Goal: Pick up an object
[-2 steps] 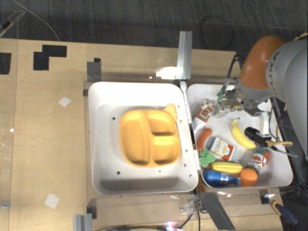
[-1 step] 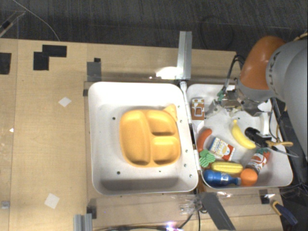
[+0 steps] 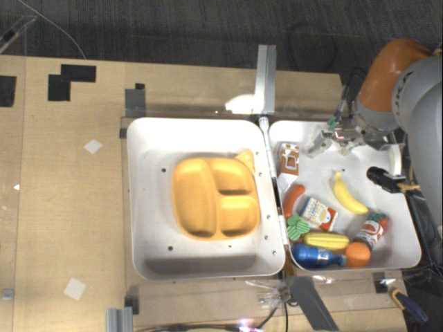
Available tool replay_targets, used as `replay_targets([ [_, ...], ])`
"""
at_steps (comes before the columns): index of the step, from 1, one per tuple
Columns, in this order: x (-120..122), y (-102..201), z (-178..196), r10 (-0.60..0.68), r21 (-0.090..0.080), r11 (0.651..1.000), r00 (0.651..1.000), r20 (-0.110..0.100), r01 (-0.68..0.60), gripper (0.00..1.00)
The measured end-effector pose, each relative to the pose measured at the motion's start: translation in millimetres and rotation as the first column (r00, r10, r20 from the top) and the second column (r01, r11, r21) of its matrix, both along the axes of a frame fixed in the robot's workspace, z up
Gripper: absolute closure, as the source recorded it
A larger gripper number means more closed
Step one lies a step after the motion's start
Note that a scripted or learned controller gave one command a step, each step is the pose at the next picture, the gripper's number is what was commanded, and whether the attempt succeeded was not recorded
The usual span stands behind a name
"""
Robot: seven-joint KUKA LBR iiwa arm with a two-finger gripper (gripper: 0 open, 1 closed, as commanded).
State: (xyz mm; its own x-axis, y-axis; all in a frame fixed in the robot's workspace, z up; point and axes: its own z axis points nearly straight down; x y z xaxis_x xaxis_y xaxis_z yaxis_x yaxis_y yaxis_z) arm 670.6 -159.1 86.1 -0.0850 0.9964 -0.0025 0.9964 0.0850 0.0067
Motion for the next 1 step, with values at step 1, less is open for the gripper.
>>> replay_targets([
  [1, -9.5, 16.4, 0.9, 0.512, -0.007, 0.859, 0.859, -0.012, -0.512, 0.0],
])
